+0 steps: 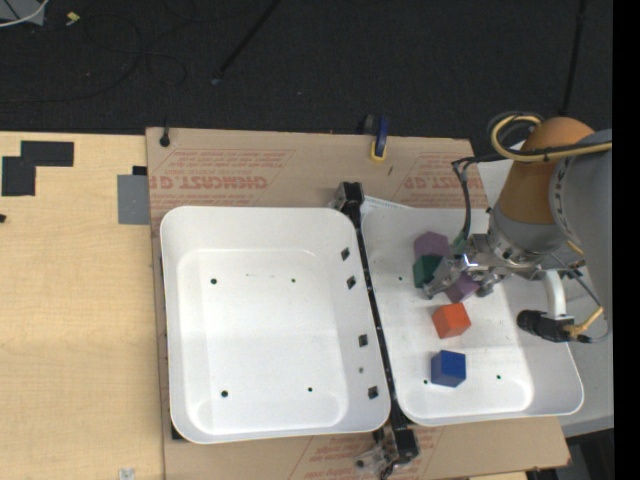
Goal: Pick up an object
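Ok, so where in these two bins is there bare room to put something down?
The left white bin is bare across its floor. In the right white bin, free floor lies along the front edge, right of the blue cube. It is crowded around the claw: purple block, green block, orange cube.

Your bench point(70, 298) is pale wood, with a brown cardboard sheet point(260, 168) laid flat across its middle and right. On that cardboard you have two shallow white bins touching side by side: the left bin point(180, 318) and the right bin point(520, 393). Left of the cardboard, black tape marks point(35, 163) and a grey patch point(131, 198) sit on the wood.
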`<state>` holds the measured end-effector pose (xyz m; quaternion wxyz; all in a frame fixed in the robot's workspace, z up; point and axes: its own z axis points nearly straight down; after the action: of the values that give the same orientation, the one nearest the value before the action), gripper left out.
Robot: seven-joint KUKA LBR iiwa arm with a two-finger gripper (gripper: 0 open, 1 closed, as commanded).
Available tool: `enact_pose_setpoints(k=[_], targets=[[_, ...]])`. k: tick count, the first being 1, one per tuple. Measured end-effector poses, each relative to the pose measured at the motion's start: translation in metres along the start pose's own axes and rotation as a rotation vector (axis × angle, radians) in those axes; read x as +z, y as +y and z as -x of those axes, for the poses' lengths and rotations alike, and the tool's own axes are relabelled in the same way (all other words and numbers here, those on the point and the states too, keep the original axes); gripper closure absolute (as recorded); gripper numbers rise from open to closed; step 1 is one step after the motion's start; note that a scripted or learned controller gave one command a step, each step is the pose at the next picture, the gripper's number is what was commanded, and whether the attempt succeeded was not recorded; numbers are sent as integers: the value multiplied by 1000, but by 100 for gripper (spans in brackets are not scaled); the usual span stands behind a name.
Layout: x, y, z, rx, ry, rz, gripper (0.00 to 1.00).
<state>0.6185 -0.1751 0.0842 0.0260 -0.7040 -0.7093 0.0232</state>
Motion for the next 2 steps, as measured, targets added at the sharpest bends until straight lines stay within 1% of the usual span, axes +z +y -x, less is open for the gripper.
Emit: enact_pose_setpoints(k=[1, 2], targets=[[-9, -2, 0, 3, 4, -2, 100], [-6, 24, -72, 7, -10, 57, 100]])
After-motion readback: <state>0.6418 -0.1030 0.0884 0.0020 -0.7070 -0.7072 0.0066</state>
